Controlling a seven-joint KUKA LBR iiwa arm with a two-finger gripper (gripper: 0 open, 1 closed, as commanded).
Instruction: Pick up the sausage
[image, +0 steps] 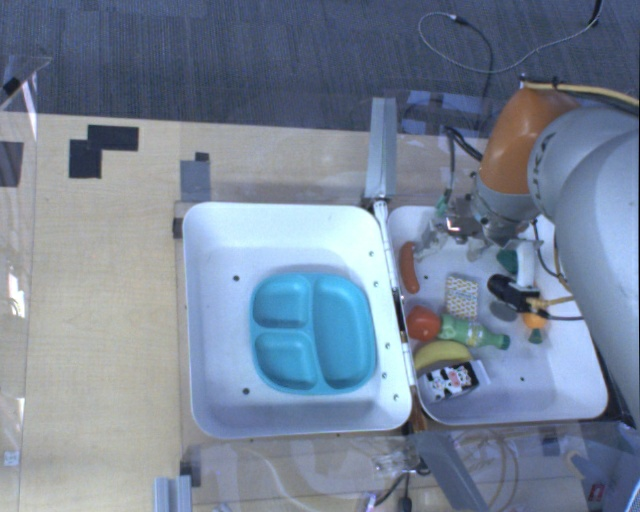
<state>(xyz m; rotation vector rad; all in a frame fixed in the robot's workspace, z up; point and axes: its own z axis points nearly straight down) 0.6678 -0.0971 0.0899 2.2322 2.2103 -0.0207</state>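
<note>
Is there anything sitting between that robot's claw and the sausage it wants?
Nothing visible. The sausage lies alone by the right bin's left wall, with bare floor between it and the end effector. The tomato sits below it, apart.

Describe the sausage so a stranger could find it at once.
Look in the right-hand shallow white bin, along its left wall near the far corner. There lies the reddish-brown sausage, a slim rounded link lying lengthwise beside the wall. The round red tomato just nearer the camera is plumper and brighter.
</note>
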